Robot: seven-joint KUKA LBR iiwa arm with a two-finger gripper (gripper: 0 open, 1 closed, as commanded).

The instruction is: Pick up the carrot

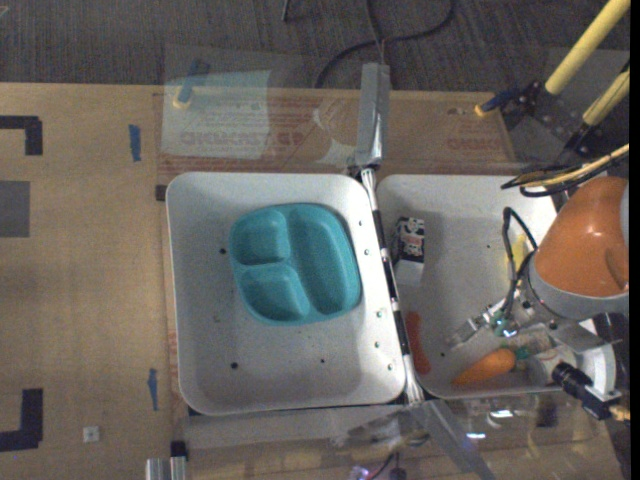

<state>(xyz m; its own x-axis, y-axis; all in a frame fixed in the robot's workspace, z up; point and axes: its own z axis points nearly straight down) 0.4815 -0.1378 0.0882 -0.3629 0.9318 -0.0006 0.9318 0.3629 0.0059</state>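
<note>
Gripper: low in the right bin; grip state cannot be told (wrist hides it).
Carrot: just below the gripper, lying flat near the bin's front wall.
Handling: likely light, stiff, smooth, tapered.
Hold: across the thick middle.
</note>
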